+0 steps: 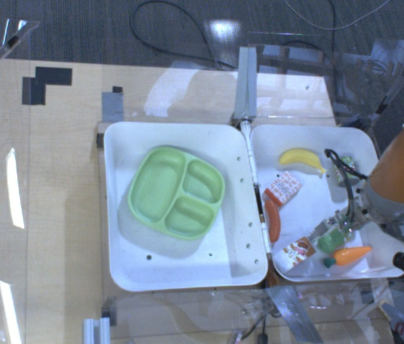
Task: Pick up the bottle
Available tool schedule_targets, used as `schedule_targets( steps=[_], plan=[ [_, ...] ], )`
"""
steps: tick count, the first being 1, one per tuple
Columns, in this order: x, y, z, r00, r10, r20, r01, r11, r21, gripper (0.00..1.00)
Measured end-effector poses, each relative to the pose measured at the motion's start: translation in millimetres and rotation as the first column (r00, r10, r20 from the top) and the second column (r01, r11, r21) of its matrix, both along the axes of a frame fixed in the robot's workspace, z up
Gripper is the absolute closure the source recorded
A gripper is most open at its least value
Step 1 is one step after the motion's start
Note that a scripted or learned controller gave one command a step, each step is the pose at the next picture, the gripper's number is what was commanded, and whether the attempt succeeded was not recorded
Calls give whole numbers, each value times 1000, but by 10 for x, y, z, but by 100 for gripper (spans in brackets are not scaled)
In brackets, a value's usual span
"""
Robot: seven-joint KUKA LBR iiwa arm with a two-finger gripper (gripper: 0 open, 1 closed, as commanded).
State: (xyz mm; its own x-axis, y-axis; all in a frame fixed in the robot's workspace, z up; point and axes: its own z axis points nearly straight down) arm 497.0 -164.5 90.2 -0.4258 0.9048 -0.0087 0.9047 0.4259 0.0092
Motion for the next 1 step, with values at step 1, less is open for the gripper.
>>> schedule_targets(
  steps=[1],
  plan=[
    [31,15,103,1000,3,5,-3,1000,2,100]
  ],
)
